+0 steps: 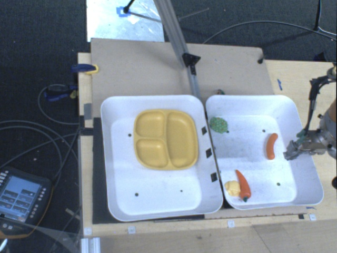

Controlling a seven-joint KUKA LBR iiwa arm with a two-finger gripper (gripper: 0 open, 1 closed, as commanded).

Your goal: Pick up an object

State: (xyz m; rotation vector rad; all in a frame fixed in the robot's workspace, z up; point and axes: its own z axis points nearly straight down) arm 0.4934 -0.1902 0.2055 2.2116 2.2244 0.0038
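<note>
The right bin (263, 105) holds several small items. A green broccoli-like piece (218, 124) lies at its far left, and an orange sausage (271, 146) lies toward its right side. An orange carrot (243, 185) rests at the near left with a small yellow piece (231, 187) touching its left side. My gripper (293, 153) hangs at the bin's right wall, just right of the sausage and apart from it. Nothing is seen in its grasp.
The left bin (118, 157) holds a yellow divided plate (165, 139). A grey pole (174, 28) slants down to the gap between the bins at the back. Cables and a teach pendant (21, 194) lie left of the bench.
</note>
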